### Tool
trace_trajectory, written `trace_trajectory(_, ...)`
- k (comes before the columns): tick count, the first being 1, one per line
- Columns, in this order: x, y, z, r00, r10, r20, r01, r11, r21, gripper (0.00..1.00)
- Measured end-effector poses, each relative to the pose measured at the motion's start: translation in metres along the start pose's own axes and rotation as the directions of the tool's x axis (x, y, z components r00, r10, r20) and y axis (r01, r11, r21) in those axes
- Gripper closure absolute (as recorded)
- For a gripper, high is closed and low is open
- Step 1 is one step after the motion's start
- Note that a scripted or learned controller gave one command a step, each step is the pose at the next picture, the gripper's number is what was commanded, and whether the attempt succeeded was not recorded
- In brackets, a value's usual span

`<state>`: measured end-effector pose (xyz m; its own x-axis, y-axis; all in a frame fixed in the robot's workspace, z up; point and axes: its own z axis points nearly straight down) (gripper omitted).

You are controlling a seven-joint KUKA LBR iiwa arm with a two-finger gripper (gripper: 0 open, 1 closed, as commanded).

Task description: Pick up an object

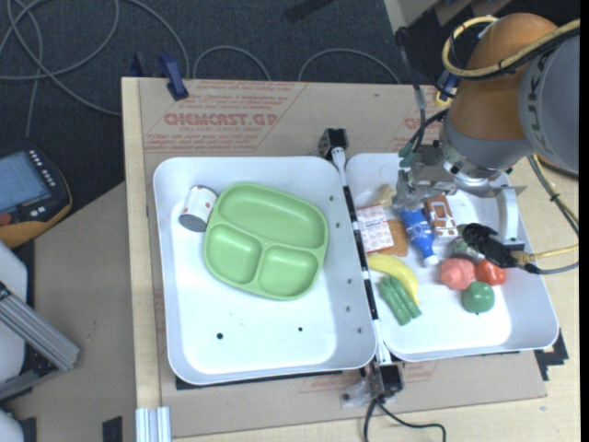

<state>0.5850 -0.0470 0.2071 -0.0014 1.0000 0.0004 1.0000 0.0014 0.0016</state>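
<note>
The right bin holds several small objects: a red-and-white packet, a blue tube, a banana, a green vegetable toy, a red tomato, a green ball and a small box. My gripper hangs low over the back of this bin, just above the blue tube and the small box. The arm's grey wrist and orange band cover the bin's far right corner. Nothing is visibly held.
In the left bin lie a green divided plate and a small white can at its upper left. A black clip sits where the bins meet. Cables trail off to the right.
</note>
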Motion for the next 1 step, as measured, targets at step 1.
trace_trajectory(1,-0.0003,-0.0004,0.0006,1.0,0.001,0.0,-0.001,1.0,0.001,0.0)
